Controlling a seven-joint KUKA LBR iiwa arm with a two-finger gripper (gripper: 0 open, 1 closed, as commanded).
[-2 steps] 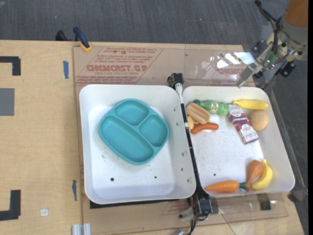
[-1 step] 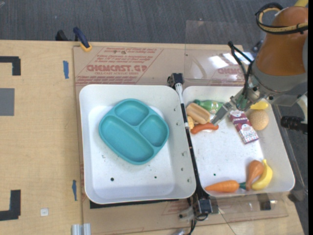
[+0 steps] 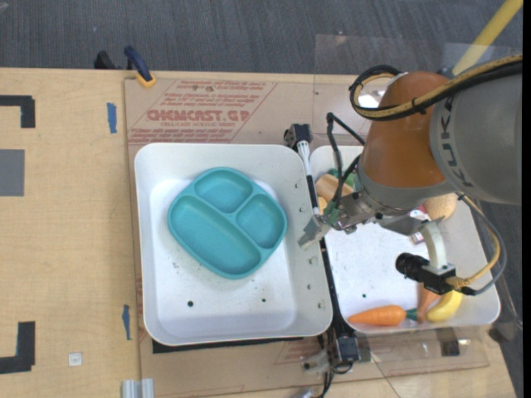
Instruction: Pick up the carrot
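Observation:
The carrot [image 3: 377,315] is orange and lies on its side along the front wall of the right bin [image 3: 373,272]. The gripper [image 3: 314,230] hangs from the grey and orange arm at the right bin's left edge, over the divide between the two bins. It is up and to the left of the carrot, well apart from it. Nothing shows in its grasp.
A yellow banana [image 3: 446,306] and another orange piece [image 3: 426,298] lie just right of the carrot. Tan and orange items [image 3: 327,186] sit at the right bin's back left, and a pale item [image 3: 444,206] at its right. A teal divided plate [image 3: 226,221] fills the left bin [image 3: 166,305].

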